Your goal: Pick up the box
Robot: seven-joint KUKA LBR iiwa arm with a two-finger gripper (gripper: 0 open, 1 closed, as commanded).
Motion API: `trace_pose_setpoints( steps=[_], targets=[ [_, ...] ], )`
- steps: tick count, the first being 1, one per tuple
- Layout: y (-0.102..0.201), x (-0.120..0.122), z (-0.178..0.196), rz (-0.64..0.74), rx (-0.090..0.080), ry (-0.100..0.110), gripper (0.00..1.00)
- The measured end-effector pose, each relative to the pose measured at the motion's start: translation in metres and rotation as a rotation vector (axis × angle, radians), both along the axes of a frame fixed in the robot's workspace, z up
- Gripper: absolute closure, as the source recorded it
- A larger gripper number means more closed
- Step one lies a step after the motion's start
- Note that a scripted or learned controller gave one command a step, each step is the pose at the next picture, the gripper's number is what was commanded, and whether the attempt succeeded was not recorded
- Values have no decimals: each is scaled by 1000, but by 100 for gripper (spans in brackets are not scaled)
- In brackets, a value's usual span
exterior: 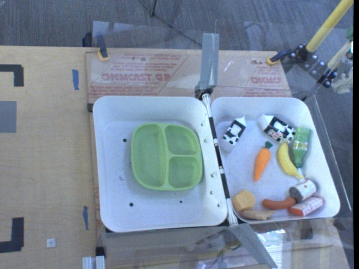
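Starting at the bottom of the frame: the box (307, 206), which I take to be the small red-and-white one, lies flat in the lower right corner of the right bin (322, 143), hard by the rim. Its long axis runs left to right across the frame, tipped a little upward at the right end. That's what matters, so I'd want to close across its short side. A small white-and-dark can (303, 190) sits touching or just about touching its upper edge, and the red sausage (277, 203) lies just to its left, so it's tight on those two sides. I reach in from the frame's right, so the box is on my entry side of the bin. Whether my hand is wide or narrow, and which way the box lies from it, I cannot tell. Further up the frame come the banana (288, 160) and carrot (261, 162), well apart from the box, then two cow-patterned cartons (279, 129) near the top rim. Off left, the other bin (106, 150) holds a green plate (166, 157).
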State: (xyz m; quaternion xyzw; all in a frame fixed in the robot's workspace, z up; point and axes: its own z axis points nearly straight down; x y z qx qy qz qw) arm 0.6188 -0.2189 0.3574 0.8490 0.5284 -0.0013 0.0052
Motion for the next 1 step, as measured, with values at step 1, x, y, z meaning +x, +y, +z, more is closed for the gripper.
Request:
trace_pose_setpoints(
  steps=[1],
  targets=[
    [1, 2, 10, 4, -3, -1, 100]
  ],
)
